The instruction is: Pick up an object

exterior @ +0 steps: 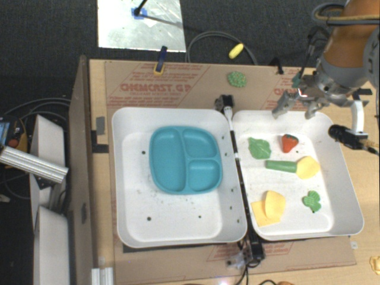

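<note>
divided plate [185, 160] in left bin [132, 218], toy foods [279, 166] in right bin [344, 209].

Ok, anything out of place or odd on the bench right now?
Two toys lie outside the bins: a green piece on the cardboard behind the right bin, and a yellow piece farther back beside the cables. The gripper hovers at that bin's back edge with nothing between its fingers.

Dark carpet floor [47, 40] surrounds the cardboard-topped bench [178, 85].
</note>
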Controlling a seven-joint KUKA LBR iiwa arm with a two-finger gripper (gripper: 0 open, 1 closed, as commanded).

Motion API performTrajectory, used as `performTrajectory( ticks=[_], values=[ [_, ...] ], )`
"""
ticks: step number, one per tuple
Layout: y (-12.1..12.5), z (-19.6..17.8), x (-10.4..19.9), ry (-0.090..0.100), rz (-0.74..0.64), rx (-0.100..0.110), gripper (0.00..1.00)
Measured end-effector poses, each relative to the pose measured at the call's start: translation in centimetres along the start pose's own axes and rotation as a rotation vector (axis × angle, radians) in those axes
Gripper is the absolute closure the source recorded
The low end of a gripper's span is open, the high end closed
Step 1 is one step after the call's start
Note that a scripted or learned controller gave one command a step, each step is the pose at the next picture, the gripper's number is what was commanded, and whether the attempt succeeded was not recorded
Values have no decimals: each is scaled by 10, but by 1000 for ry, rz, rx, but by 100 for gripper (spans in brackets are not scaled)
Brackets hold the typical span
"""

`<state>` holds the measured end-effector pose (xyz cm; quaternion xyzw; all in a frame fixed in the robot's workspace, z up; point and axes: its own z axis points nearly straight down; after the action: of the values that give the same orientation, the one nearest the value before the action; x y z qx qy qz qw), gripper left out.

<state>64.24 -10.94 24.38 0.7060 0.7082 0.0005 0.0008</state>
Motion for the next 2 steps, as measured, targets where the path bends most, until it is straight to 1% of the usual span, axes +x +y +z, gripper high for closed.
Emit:
performTrajectory(
  ticks=[1, 2],
  values=[
    [-22, 162, -39, 1, 5, 13, 0],
    [-20, 157, -34, 0, 2, 0, 0]
  ],
)
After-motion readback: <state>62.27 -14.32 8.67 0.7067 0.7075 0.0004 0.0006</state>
